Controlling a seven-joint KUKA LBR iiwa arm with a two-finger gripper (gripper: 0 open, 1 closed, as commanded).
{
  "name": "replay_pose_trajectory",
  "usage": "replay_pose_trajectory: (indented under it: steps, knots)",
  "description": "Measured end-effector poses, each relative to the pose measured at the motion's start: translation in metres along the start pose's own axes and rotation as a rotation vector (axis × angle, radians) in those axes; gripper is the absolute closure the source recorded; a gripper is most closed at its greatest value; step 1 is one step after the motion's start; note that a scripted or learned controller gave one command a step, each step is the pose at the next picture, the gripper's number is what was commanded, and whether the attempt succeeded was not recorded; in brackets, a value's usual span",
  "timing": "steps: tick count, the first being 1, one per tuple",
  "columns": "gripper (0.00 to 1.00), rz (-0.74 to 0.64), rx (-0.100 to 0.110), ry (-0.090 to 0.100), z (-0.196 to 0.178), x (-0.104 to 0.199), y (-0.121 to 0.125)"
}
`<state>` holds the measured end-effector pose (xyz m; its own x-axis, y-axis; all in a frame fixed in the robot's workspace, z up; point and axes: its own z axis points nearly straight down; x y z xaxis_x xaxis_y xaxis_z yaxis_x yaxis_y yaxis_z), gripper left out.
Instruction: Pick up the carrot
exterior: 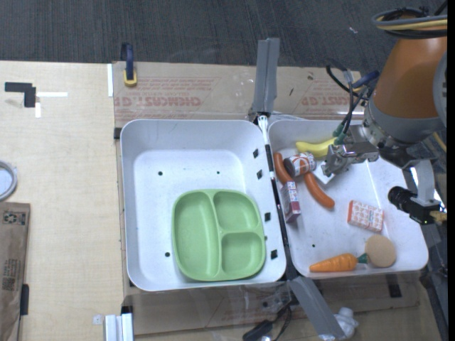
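Pincer (pixel 334 163) hangs over the back of the right bin (pixel 416 258), just beside the banana (pixel 316 146) and the small can (pixel 301 165) — can't tell if it's released or clenched from this angle, nothing visibly gripped. Carrot (pixel 333 263) lies flat at the bin's front edge, orange tip pointing left, green end twd the tan round thing (pixel 381 251) it's nearly touching. So target and tool are well apart, opp. ends of the bin. Sausage (pixel 319 190) sits between them, red-white packet (pixel 366 216) off to the right. Left bin (pixel 142 212) has the green divided plate (pixel 219 234), not in play. My read: approach hasn't started; arm needs to swing fwd. Carrot hugs the wall, so fingers prob. want to straddle it across its width.
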<state>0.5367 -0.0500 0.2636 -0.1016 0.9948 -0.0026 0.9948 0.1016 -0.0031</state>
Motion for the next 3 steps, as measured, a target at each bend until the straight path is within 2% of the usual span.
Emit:
replay_pose_trajectory:
  steps: [1,2,3]
  knots:
    - [1.00,-0.335,-0.002,0.000,0.026,-0.024,0.028]
    - [1.00,-0.944,-0.004,0.001,0.072,0.004,0.056]
    - [1.00,-1.065,-0.008,-0.004,0.009,-0.059,0.099]
